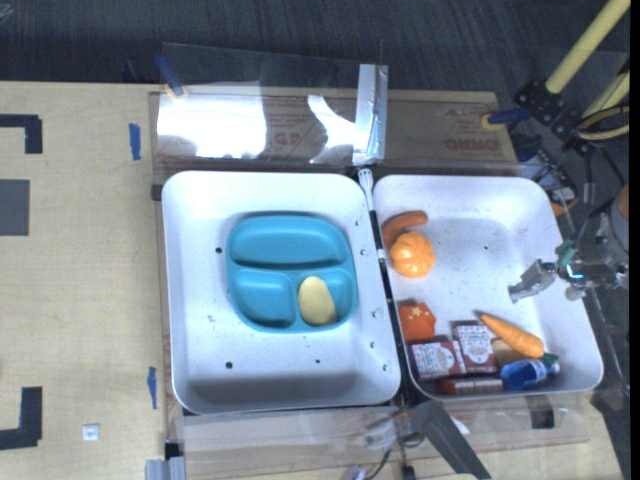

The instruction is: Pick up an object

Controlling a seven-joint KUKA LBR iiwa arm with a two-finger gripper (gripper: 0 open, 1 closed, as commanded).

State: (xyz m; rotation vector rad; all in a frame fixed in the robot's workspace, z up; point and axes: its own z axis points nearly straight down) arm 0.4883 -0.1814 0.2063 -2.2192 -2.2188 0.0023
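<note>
Before me lies my wooden bench (80, 268), with black corner marks (25, 133) near its left edge and short strips of blue tape (134, 140) further in. Two white bins sit side by side, touching: the left bin (190, 298) and the right bin (480, 193). A blue divided tray (285, 243) rests in the middle of the left bin. Along both bins' far edges stands a clear panel (250, 118), glaring with reflected light. A yellow pole (595, 33) slants across the far right corner, off the bench.
</note>
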